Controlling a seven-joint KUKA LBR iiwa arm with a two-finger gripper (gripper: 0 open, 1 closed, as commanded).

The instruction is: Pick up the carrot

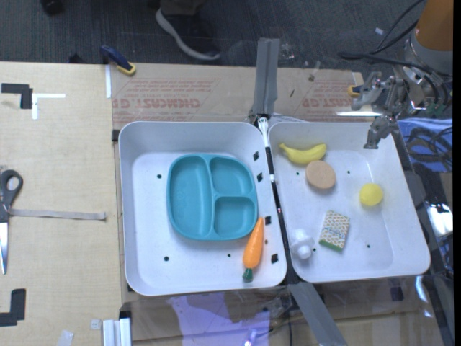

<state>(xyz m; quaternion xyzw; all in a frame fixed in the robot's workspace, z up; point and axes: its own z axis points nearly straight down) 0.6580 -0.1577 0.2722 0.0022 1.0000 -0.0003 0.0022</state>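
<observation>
Orange toy carrot (253,245) with a green stub at its lower end: lies in the shallow white left bin (124,215), near the front right corner, close by the divider between the bins. Leans its top against the lower right edge of the teal three-compartment plastic plate (212,197), touching or nearly so. Probably rests there simply as dropped, wedged between plate and bin wall. Leaves little room on either flank, so likely calls for a grip across the narrow body from above, in line with its slant.

Across the divider, in the white right bin (412,218): a yellow toy banana (303,152) at the back, a tan round disc (321,175) just beside it, a yellow ball (371,194), a patterned green-edged packet (335,231) and a small white lump (302,249). All well apart from the carrot, so no hindrance.

Two-finger gripper (374,137) on the grey arm: hangs over the back right corner of the right bin, well apart from the carrot, holding nothing visible. Cannot tell whether released or clenched. Judged as approach not yet begun; needs a long move across to the left bin.
</observation>
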